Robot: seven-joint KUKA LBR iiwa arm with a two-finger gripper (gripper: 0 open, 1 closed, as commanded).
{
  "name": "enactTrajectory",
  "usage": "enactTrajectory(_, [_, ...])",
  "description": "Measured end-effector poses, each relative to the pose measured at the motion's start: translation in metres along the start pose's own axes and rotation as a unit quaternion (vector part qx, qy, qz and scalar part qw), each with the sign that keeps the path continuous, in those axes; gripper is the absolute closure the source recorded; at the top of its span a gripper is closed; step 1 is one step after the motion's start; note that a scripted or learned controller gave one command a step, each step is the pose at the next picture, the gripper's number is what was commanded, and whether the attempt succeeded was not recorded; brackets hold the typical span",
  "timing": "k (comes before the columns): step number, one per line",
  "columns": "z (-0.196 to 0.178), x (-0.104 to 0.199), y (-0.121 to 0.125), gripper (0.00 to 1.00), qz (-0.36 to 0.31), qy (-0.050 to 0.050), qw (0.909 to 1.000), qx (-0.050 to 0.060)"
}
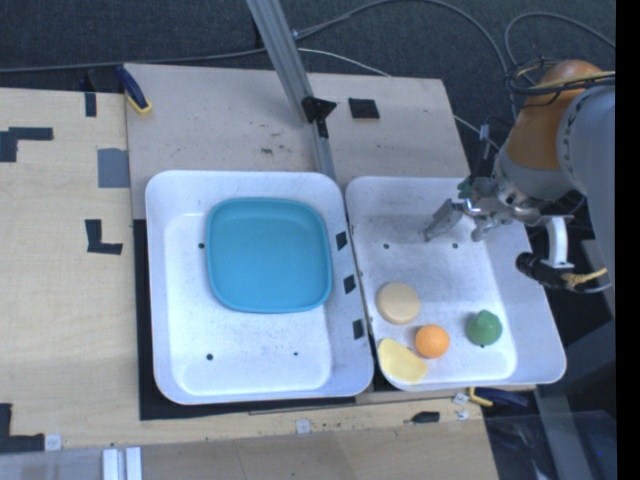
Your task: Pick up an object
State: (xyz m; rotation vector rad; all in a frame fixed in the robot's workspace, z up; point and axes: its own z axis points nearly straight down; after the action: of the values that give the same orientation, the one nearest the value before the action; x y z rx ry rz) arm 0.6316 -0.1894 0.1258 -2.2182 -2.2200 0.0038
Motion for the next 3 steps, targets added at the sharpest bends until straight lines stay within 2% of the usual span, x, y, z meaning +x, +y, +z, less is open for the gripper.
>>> enactTrajectory(1, [0.038, 0.001, 0.0, 0.0, 0.0, 0.0, 1.0, -0.001])
enactTrajectory(2, [0.026, -0.004, -0.001, 1.0, 0.002, -0.003, 1.0, -0.002])
enactTrajectory(3, [-0.016, -0.001, 0.0, 1.0, 0.0, -0.001, 1.0, -0.003])
